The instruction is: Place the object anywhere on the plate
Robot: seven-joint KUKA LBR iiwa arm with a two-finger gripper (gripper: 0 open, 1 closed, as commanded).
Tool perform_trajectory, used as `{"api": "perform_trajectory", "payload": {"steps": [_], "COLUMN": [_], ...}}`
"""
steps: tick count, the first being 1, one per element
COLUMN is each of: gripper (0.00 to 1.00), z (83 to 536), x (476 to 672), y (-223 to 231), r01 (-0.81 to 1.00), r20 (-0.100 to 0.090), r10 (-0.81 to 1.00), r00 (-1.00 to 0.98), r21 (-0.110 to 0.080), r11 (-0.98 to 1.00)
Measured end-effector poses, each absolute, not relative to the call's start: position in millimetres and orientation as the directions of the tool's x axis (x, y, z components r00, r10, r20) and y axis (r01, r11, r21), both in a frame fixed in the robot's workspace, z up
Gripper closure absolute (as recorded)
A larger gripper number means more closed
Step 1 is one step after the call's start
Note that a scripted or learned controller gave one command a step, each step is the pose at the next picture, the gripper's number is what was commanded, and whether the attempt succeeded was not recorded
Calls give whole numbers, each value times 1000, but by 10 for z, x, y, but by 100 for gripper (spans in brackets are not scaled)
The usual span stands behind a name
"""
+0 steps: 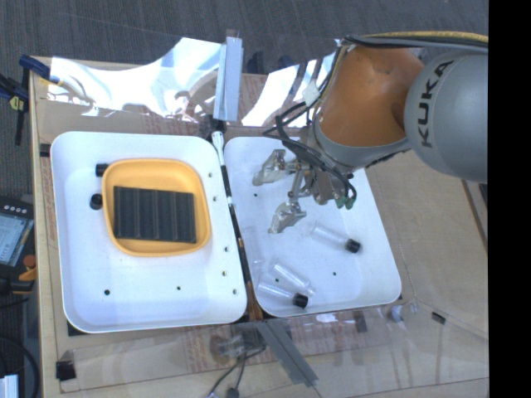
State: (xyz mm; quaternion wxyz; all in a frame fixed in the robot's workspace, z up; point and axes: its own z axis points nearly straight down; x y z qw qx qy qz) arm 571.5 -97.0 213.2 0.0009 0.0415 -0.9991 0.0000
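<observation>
Dark carpet surrounds the counter [431, 247], which carries two white bins side by side. Left of the right bin [377, 247], the left bin [75, 247] holds a yellow plate [153, 172] with a dark ribbed centre. Over the right bin's upper half hangs the end effector [280, 196], its two metal fingers spread apart with nothing between them. Just right of and below the lower finger lies a clear tube [336, 238] with a black cap. Two more clear tubes [286, 284] lie near that bin's lower edge.

Crumpled foil [133, 85] lies behind the two white bins [75, 288].
</observation>
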Motion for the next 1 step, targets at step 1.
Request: {"api": "perform_trajectory", "payload": {"steps": [1], "gripper": [0], "z": [2383], "x": [5689], "y": [-1158], "r01": [-67], "r20": [-2], "r10": [-67], "r00": [-998], "r21": [-1], "r11": [998]}}
